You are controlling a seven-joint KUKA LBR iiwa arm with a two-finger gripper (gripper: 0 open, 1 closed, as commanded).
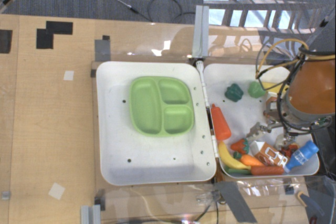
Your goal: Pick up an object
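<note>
Just below the claw (273, 131), in the right bin (239, 113), toys lie heaped along the near wall: a carrot (252, 160), a banana (230, 157) and a blue bottle (302, 156). Nearest of these appears to be the carrot, its long axis running left to right. I cannot tell the claw's state. Beyond it sit two green lumps (234, 93) on bare floor with more open room. Leftward, a green plate (160, 106) rests in the left bin (113, 128).

Tool (270, 132) above toys in right bin (239, 113)
</note>
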